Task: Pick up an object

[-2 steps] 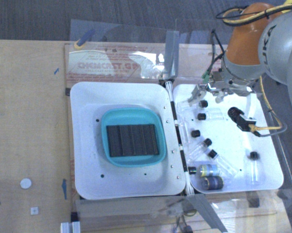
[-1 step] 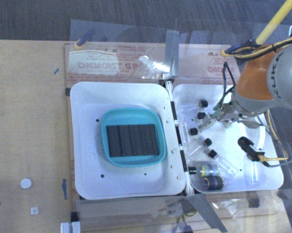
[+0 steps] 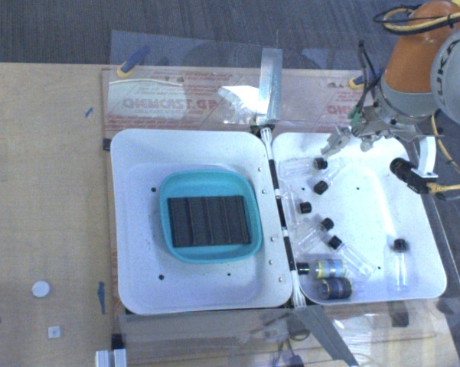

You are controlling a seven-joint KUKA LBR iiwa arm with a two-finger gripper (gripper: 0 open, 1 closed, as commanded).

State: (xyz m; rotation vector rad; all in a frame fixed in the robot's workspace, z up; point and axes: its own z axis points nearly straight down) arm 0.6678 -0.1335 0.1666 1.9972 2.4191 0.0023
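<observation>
Tool at right bin far rim, grip state unclear; vials crowd bin's left edge.

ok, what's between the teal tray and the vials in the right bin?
In the camera view, the teal tray sits in the left bin; between it and the vials lie bare white bin floor and the two bins' adjoining rims.

arm: reaching in from upper right | end effector: lowered, angled left
</observation>
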